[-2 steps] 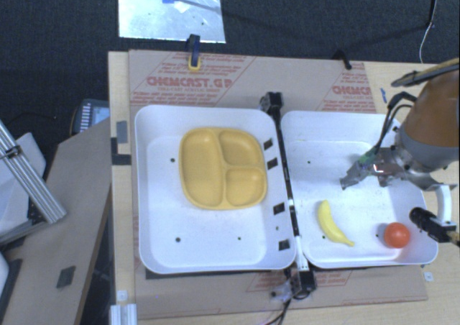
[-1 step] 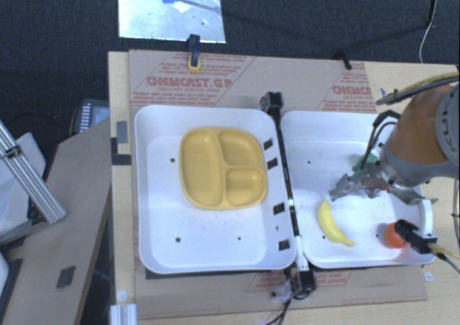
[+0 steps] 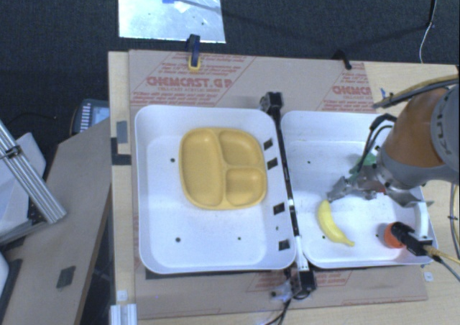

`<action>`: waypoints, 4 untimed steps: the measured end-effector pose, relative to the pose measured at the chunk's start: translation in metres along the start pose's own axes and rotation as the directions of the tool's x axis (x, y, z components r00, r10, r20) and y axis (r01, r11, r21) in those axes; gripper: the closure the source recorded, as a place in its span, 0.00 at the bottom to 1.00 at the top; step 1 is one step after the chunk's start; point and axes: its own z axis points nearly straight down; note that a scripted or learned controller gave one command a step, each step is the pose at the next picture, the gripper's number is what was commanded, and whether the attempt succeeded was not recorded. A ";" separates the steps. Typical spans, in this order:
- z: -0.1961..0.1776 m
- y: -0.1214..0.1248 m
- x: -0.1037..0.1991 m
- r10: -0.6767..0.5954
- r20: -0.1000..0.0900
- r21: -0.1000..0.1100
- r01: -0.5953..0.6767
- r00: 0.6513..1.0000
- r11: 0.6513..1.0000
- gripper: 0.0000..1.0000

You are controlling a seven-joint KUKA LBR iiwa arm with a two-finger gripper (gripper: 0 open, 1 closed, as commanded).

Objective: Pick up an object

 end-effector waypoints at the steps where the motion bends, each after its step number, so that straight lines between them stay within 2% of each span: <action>1: -0.011 0.001 0.000 0.001 0.001 -0.003 -0.001 1.000 1.000 1.00; 4: -0.198 -0.005 0.010 -0.005 0.002 -0.009 0.005 1.000 1.000 1.00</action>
